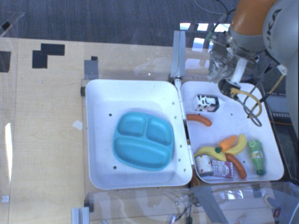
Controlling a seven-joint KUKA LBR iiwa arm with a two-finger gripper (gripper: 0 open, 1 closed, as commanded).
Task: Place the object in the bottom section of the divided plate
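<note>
Overhead: gripper above the right bin's far edge

Up at the right bin's (268,129) far rim hangs the gripper (219,73); whether it is open or closed cannot be told. Below it lie a black-and-white carton (207,103), a sausage (199,120), bananas (223,149) and a green bottle (256,157). The blue divided plate (143,140) sits in the left bin (100,125).

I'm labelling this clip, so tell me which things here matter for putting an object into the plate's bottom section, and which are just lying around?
For the job:
- blue divided plate, left bin
- pincer, above the right bin's far edge
- right-bin items, any could be the object: hot dog, banana, green bottle, carrot

Lying about:
- black squares on the bench
</note>
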